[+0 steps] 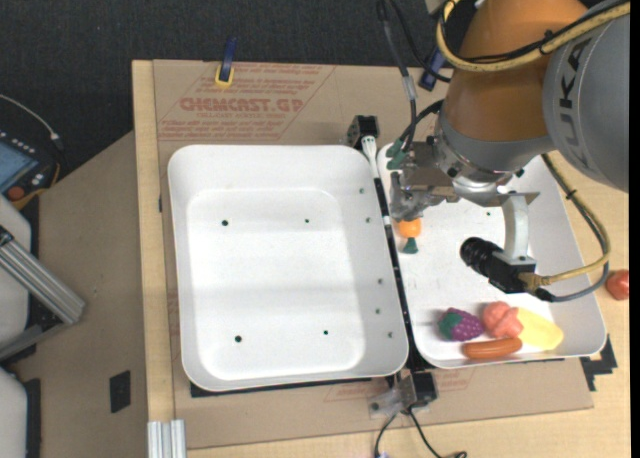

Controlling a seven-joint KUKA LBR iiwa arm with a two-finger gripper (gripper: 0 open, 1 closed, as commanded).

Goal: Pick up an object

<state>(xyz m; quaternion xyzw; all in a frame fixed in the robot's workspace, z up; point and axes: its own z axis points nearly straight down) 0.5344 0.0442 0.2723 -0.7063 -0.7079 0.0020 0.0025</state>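
I have the claw [408,208] low over the right bin [440,276], near its left wall. A small orange carrot [409,230] sits just under its tips; I cannot tell whether they grip it or how wide they stand. Grapes [461,325], a peach [502,319], a lemon [540,332] and a sausage [490,349] cluster at the near edge. The left bin [270,266] lies alongside on the tabletop [160,146].

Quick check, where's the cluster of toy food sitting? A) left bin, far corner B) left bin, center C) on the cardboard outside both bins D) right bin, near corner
D: the purple grapes, pink piece, yellow piece and sausage lie together at the near end of the right bin, while a small orange piece sits apart under the gripper.
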